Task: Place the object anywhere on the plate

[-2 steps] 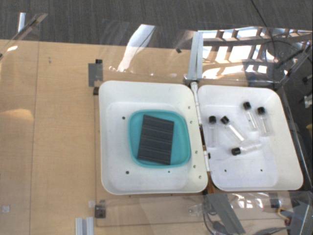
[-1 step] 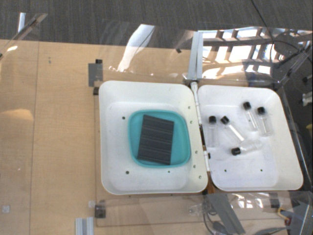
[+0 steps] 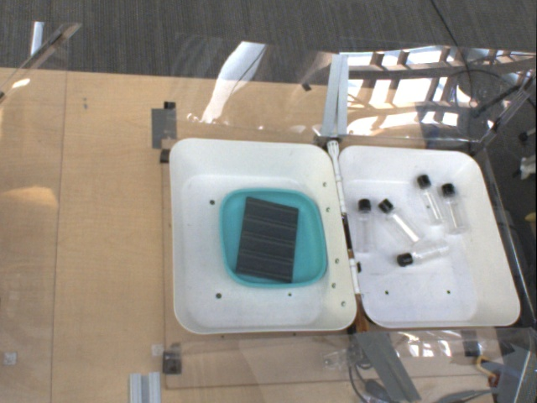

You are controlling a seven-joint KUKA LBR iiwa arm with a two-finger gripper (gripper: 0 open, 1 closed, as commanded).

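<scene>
A teal square plate sits in the middle of the left white bin. A dark grey ribbed rectangular block lies flat on the plate, slightly tilted. In the right white bin lie several clear vials with black caps: one short, one angled, two upright-lying ones, and one lower down.
A vertical divider separates the two bins. Metal framing and cables stand behind the right bin. Wooden bench surface extends to the left.
</scene>
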